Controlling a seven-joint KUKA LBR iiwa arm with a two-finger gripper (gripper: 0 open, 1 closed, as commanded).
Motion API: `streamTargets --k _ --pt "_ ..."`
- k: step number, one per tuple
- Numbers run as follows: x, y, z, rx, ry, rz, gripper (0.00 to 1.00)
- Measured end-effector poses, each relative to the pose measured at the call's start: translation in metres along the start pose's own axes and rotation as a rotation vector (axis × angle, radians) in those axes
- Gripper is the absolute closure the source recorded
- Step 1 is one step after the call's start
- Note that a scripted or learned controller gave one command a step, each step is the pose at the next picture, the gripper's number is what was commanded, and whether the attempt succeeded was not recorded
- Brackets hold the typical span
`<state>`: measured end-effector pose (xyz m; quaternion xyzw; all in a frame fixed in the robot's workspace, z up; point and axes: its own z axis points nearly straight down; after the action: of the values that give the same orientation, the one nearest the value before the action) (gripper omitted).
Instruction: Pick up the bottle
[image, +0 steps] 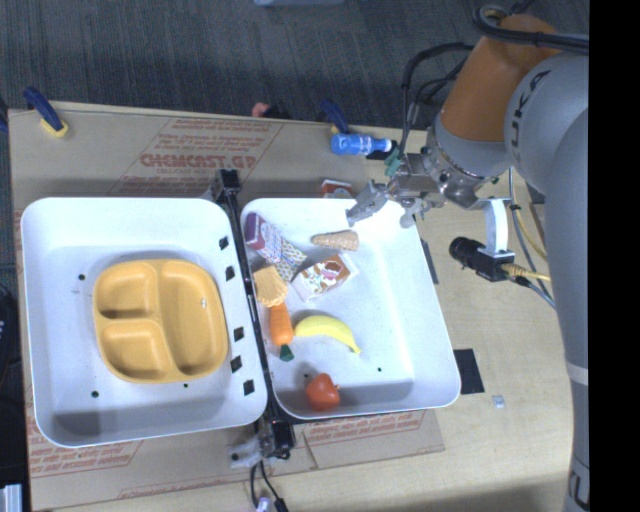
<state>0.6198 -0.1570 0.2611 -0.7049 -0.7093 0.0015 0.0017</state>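
Observation:
A small blue bottle (356, 145) lies on its side on the cardboard just behind the right bin (432, 330), outside its far rim. My gripper (386, 211) hangs over that bin's far edge, a little in front of and to the right of the bottle, apart from it. Its two fingers are spread, so it is open with nothing between them. The arm's grey wrist and orange band (490, 90) rise to the upper right.
The right bin holds a beige bun (335, 240), a printed packet (322, 277), a purple-white pack (262, 236), a carrot (281, 326), a banana (327, 330) and a red tomato (321, 391). A yellow divided tray (160, 318) lies in the left bin (50, 240).

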Motion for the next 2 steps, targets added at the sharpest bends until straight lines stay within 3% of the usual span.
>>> streamTargets --k 1,2 --pt "0.001 0.0 -0.01 0.002 0.001 -0.005 1.0" --pt "-0.05 -0.056 -0.013 -0.001 0.0 -0.19 1.0"
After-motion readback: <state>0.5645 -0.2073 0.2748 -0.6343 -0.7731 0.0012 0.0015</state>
